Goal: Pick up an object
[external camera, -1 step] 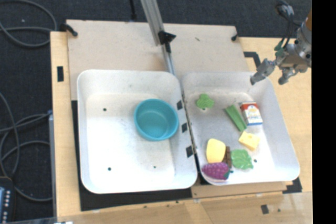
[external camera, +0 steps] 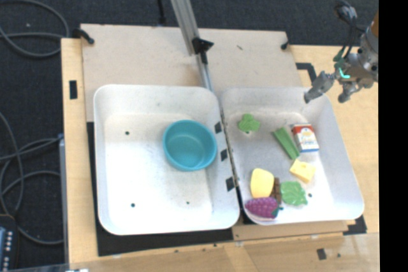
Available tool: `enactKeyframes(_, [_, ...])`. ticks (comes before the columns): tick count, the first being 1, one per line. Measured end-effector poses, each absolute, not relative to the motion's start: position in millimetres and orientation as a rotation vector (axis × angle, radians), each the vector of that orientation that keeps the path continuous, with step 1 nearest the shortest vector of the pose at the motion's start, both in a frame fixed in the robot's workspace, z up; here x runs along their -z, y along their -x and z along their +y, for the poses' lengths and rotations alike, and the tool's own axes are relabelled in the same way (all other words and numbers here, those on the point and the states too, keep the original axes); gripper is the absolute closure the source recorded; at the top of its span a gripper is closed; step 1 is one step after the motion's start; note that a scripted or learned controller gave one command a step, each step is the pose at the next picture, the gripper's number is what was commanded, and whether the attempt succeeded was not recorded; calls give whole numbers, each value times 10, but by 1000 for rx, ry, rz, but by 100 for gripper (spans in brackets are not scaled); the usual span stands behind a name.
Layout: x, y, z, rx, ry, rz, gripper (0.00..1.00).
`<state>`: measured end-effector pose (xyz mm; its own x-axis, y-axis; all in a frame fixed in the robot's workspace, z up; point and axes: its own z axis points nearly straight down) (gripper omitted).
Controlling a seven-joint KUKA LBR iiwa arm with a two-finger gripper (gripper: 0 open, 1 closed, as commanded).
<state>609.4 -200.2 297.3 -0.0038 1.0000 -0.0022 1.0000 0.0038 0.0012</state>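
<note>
Gripper [external camera: 329, 90] at right edge of frame, above right bin's [external camera: 341, 156] upper-right corner, fingers spread, holding nothing.
Toys in right bin's lower half: green block [external camera: 285, 142], carton [external camera: 306, 137], yellow wedge [external camera: 303, 171], purple grapes [external camera: 262, 206]; teal bowl [external camera: 189, 144] in left bin [external camera: 121, 156].

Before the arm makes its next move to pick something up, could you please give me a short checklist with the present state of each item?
1. Gripper carries nothing: ok, its fingers stand open with nothing between them.
2. Gripper is above a target: not ok, it hangs over the right bin's upper right corner, away from the toys.
3. Targets lie in that bin: ok, the green stick, small carton and yellow wedge lie there.
4. Some pieces stand apart: ok, the green leafy piece lies alone.
5. Front cluster is separable: cannot tell, the purple grapes touch their neighbours.
</note>
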Motion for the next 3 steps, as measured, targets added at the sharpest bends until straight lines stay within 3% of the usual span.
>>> enactKeyframes(3, [-1346, -6122, -1890, 8, -2221, 2224, 0])
